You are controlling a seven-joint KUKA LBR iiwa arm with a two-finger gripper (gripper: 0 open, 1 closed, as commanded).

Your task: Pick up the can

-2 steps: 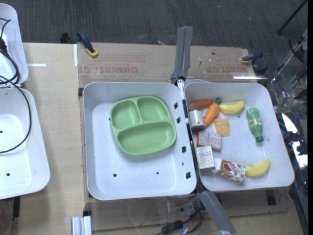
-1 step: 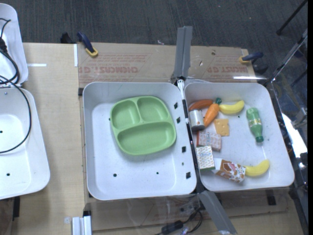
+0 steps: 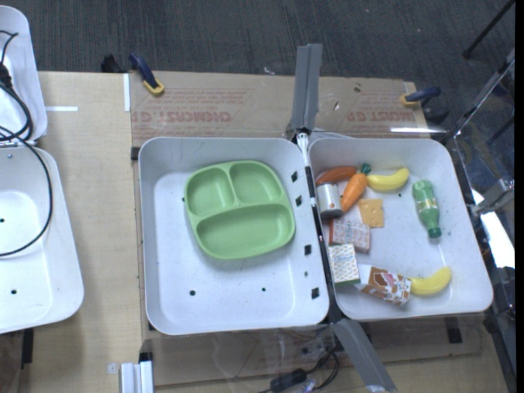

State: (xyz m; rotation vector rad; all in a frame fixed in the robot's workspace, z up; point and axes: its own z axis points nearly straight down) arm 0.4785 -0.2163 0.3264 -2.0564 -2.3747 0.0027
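The can (image 3: 328,201) lies in the right bin (image 3: 458,219), hard against the bin's left wall. It is a short silver cylinder, seemingly on its side. A carrot (image 3: 354,189) touches its right side, a red item (image 3: 334,174) lies just behind it, and cartons (image 3: 350,236) lie just in front. This crowding, together with the wall, probably leaves little room for an approach from any side. The left bin (image 3: 164,244) carries a green tray (image 3: 239,210), well apart from the can. Jaw state: cannot tell. The can has not yet been lifted.
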